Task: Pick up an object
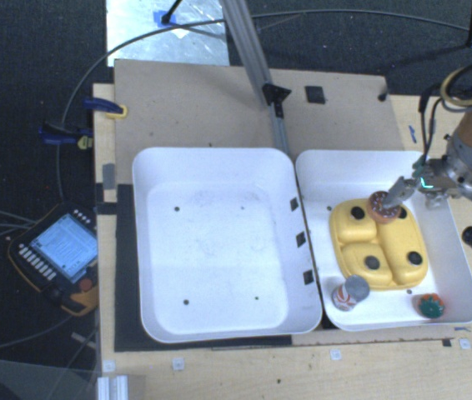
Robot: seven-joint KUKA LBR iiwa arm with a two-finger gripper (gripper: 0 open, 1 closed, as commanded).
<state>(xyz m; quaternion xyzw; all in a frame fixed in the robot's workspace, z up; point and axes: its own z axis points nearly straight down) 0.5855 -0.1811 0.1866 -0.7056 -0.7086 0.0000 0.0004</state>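
- Left bin (211, 248): bare white floor.
- Right bin (453, 261): yellow block (378, 244) mid-bin; grey-red piece (350, 292) just beside its front-left corner; green ball (431, 307) in the front-right corner.
- Brown ring (381, 206) lies on the block's back edge.
- Gripper (394, 197) down at the ring; finger gap: cannot tell.

Dark carpet floor (19, 48) around a tan bench (211, 107), cables strewn.
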